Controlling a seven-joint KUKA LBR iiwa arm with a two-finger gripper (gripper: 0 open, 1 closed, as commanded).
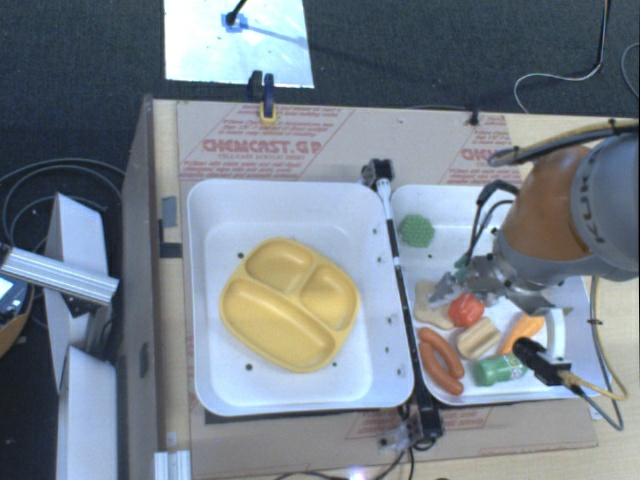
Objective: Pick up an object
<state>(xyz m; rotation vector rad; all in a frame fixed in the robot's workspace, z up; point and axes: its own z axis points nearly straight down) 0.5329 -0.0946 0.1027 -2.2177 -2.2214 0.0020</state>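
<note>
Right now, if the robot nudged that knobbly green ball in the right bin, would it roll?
Probably. The green ball looks round and sits alone on bare bin floor, so it would likely roll. Its bumpy surface may slow it and help grip.

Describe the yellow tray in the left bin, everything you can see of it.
The yellow tray is a rounded, glossy piece that looks like plastic, moulded into three compartments: one long one along its lower left side and two smaller ones along its upper right side, parted by raised ridges. It lies flat and right side up, turned at a slant, near the middle of the left bin. Its compartments hold nothing, and nothing but the bin floor touches it.
</note>
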